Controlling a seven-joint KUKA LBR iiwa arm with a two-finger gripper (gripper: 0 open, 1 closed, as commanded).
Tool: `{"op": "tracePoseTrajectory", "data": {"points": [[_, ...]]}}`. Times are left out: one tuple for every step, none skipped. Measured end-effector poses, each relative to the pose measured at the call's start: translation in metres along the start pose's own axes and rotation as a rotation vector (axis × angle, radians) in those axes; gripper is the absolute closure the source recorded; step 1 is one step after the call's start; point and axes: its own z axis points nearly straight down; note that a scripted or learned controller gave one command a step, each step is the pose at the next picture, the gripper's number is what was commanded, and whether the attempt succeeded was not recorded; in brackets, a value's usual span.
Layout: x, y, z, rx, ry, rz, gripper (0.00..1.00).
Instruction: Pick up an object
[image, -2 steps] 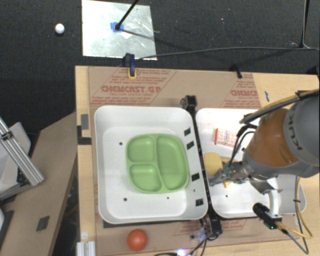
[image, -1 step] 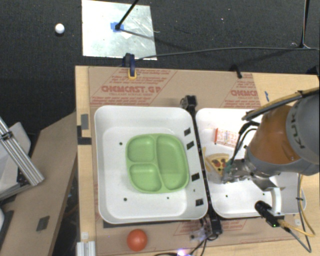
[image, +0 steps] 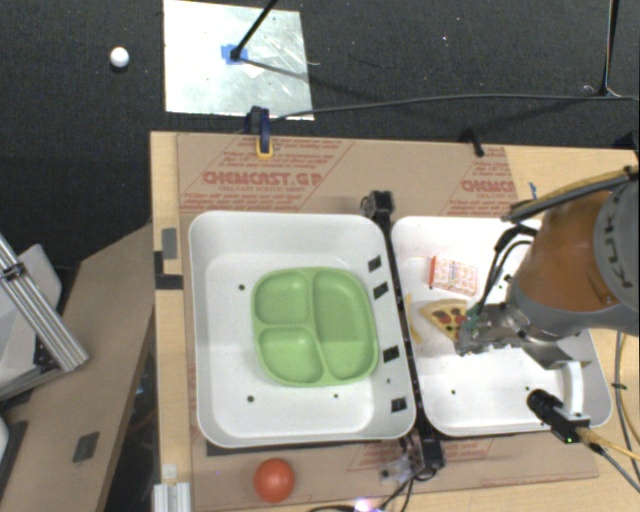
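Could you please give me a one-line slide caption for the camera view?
KUKA arm's hand lowered beside a pizza-slice toy in the right bin; green divided plate sits in the left bin.

Open floor below pizza slice (image: 446, 318)

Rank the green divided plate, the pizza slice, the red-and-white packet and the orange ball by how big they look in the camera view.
1. Green divided plate, by far the largest.
2. Pizza slice, though the gripper covers part of it.
3. Red-and-white packet and orange ball: too alike to rank.
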Motion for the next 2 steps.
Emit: {"op": "tracePoseTrajectory", "data": {"points": [[-0.003, -0.002, -0.044, -0.001, 0.000, 0.000, 1.00], [-0.003, -0.001, -0.075, 0.000, 0.000, -0.001, 1.00]]}}
